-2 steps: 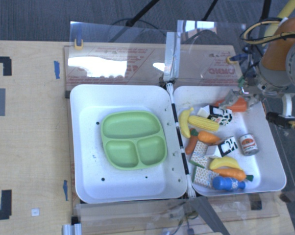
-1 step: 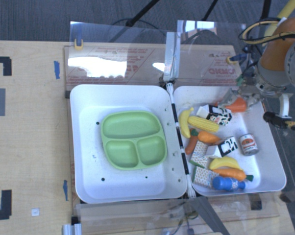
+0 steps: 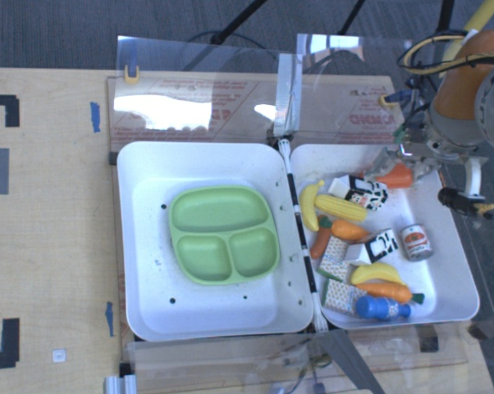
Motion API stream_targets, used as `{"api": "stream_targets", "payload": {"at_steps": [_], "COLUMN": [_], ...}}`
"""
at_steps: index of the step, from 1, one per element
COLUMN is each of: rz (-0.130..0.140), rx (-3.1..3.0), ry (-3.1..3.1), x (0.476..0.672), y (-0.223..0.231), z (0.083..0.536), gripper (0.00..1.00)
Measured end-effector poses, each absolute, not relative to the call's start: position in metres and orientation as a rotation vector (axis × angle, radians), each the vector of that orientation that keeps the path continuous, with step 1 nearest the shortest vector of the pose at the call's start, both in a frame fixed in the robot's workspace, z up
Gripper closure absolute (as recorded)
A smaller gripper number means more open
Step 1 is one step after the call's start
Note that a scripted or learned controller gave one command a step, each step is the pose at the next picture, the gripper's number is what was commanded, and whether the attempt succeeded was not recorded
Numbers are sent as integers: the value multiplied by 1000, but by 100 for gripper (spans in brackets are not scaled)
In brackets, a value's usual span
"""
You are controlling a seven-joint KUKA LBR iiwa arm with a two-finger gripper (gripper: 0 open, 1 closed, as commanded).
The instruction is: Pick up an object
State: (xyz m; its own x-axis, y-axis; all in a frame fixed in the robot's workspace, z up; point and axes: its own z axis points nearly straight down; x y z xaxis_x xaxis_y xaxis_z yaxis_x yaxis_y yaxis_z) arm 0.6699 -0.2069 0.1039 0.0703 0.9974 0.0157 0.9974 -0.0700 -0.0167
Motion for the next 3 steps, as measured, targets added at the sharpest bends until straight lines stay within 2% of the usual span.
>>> {"api": "stream_targets", "payload": {"at_steps": [3], "rz": [-26], "rx": [-2436], "ry": [-1966], "x": [675], "y": [-203], "z": [100], "gripper": [0]}}
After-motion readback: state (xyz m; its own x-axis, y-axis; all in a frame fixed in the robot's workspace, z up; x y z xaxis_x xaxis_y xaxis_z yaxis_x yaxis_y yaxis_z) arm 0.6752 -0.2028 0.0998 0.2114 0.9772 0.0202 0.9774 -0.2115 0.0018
